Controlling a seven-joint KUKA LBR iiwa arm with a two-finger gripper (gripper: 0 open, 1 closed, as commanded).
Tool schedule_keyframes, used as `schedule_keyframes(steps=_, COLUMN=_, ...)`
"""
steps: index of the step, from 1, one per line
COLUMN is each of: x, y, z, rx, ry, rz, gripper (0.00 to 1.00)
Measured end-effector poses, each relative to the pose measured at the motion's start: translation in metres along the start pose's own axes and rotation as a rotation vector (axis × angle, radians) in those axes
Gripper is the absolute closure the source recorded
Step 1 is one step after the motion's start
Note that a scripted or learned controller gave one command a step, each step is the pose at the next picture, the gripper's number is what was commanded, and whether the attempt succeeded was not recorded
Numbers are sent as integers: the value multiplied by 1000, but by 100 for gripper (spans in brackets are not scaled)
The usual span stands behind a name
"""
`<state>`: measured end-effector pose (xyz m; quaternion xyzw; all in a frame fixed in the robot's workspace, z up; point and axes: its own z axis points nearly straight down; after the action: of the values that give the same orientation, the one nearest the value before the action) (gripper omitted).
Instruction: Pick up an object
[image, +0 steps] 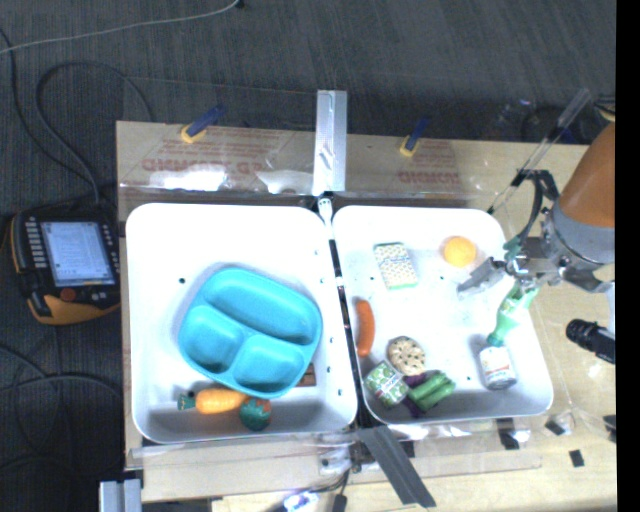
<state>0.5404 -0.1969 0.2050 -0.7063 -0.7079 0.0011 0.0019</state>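
Glossy blue tray (250, 330) — three rounded compartments — in smooth white bin (150, 300).

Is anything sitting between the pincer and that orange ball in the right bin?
Nothing visible does. The pincer hangs over bare white floor of the right bin, and the orange ball lies just up and left of it. The green bottle lies below, out of that path.
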Motion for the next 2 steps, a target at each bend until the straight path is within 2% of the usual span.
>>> schedule_keyframes(steps=1, x=-14, y=65, z=65, rx=-2, ry=12, rz=215, gripper=0)
schedule_keyframes(steps=2, x=-1, y=45, z=35, rx=1, ry=0, rz=229, gripper=0)
